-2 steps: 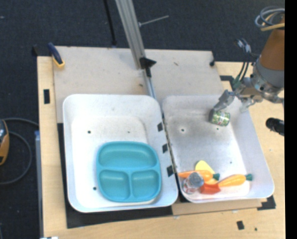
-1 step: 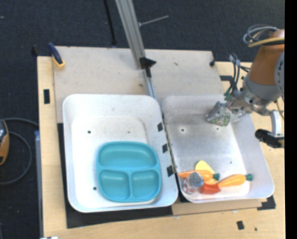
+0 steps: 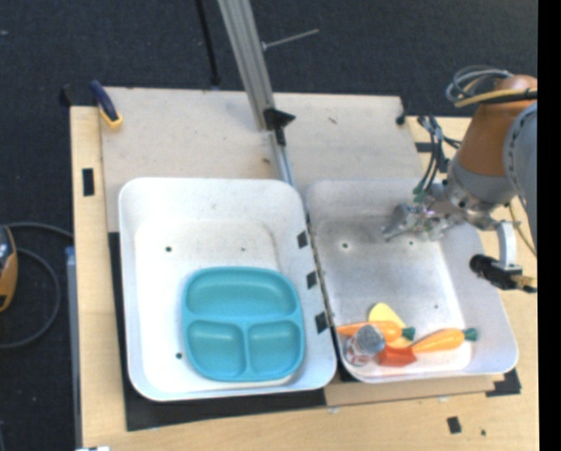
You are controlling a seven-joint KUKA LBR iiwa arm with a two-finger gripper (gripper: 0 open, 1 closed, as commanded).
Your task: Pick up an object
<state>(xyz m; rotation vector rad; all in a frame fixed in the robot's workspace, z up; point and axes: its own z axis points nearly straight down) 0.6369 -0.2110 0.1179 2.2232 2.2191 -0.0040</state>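
The gripper (image 3: 399,225) hangs over the right bin (image 3: 393,261), nothing in it; whether open or closed I cannot tell. Toys (image 3: 402,338) lie at the bin's near edge.

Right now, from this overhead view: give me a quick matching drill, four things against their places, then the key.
Things:
1. blue divided tray
2. toy carrot
3. hand
4. yellow-handled clamp

Places:
A. bench's far left corner
B. above the right bin's far part
C. left bin, near side
D. right bin, near edge

Pairs: 1-C, 2-D, 3-B, 4-A
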